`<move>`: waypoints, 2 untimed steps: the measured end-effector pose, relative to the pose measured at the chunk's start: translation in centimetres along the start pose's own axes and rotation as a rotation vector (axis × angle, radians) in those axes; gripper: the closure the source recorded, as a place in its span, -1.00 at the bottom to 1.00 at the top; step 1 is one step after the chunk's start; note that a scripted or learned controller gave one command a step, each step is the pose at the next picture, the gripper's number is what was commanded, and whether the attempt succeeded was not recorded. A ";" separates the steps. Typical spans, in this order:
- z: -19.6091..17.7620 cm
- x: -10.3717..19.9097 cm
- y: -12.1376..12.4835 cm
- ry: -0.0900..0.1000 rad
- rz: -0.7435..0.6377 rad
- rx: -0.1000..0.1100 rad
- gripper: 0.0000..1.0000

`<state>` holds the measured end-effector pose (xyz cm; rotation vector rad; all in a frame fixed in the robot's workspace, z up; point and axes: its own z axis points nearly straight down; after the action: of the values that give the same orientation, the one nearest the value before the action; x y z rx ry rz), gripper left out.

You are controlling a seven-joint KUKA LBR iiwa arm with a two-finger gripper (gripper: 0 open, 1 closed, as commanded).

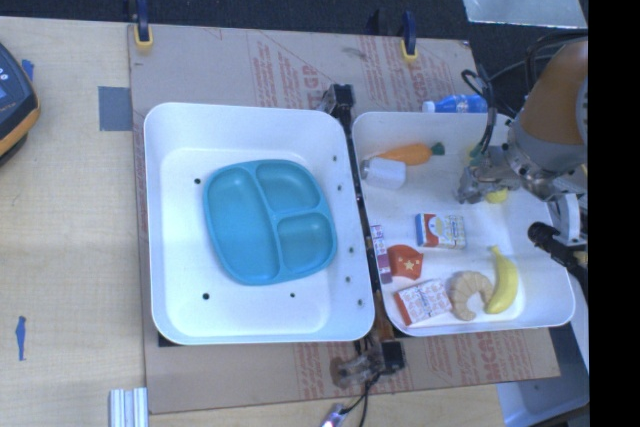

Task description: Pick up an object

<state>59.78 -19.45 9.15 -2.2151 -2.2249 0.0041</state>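
The grey two-finger gripper [483, 183] hovered low at the right-hand shallow white bin's [560, 315] upper right; how far it was open could not be told. Pickable items lay loose below: a yellow banana [503, 281] and a small white carton [441, 231], presumably scattered for grasping.

— Two white bins: what does the left bin [160, 215] hold?
— One blue divided plate [268, 220].
— And the right bin [560, 310]?
— One carrot [405, 154], one banana [503, 281], one cookie [468, 292], one white cup [385, 172], three small cartons, the nearest to the banana blue-and-white [441, 230].
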 end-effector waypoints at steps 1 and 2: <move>-5.4 -0.8 5.9 0.000 0.001 -0.003 -1.00; 0.0 2.2 1.8 0.000 0.000 0.001 -1.00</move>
<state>61.62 -17.23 9.15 -2.2149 -2.2238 0.0050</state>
